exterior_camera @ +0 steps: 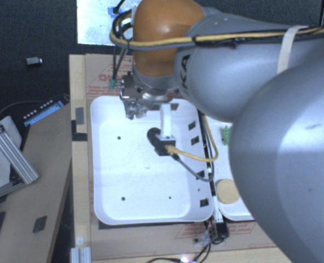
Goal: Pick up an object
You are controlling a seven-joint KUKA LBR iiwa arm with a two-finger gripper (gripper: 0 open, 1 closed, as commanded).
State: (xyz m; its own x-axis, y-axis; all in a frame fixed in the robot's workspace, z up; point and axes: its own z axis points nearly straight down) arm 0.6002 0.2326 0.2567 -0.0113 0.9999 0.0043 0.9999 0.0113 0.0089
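A: Gripper (132,112) sits over the left bin (104,163), upper centre. We can't tell if it's open.
B: We'd move to the right bin (236,210). The tan disc (226,190), lower right, looks easiest; descend centred.

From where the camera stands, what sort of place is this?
Probably a robotics lab or test cell: a grey robot arm reaches over a shallow white bin on a bench, with aluminium framing beside it.

Right bin (239,212) mostly behind the arm (282,147)
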